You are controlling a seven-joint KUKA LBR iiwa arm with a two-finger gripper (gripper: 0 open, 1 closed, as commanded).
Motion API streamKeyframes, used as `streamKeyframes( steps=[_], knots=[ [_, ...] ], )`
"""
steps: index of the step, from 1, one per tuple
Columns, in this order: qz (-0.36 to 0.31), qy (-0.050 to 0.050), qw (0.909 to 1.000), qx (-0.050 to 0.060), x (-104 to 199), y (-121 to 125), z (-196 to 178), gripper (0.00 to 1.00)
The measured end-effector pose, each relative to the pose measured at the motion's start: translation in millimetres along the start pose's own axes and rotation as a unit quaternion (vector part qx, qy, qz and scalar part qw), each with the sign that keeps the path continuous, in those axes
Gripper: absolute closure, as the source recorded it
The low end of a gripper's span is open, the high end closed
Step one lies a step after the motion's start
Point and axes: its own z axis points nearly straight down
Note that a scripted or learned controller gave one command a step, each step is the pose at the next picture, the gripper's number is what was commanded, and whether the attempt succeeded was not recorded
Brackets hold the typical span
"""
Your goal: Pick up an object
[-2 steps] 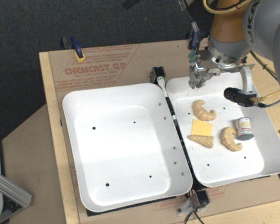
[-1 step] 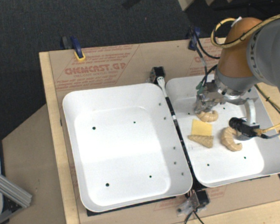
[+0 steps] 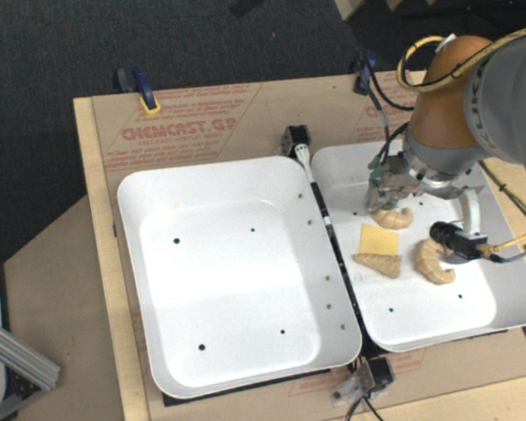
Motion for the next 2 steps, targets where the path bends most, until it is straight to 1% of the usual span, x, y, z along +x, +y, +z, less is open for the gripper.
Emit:
streamKeyframes(
  steps=[1, 2],
  knots=[
    [0.0, -0.002, 1.0, 0.003, 4.1, 2.8, 3.6, 1.0],
    [0.0, -0.002, 1.0, 0.003, 15.0, -13.6, -144.8, 1.0]
  ],
)
